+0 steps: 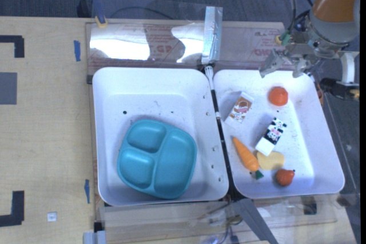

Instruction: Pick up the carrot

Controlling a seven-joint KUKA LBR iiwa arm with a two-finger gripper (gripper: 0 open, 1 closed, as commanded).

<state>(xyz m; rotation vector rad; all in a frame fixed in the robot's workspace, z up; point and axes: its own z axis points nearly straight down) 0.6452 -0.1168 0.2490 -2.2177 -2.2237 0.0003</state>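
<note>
We see the claw (286,64) spread wide, holding nothing, above the right bin's (326,140) far edge. The carrot (246,154) lies well apart from it, near that bin's front left corner, beside the left wall.

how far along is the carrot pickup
Nothing looks done yet. The carrot lies on the floor of the right bin, near its left wall, beside a yellow piece and the cow-patterned carton. The hand hangs open over the bin's far rim, holding nothing. Left: move above the carrot, descend, grip, lift.
</note>
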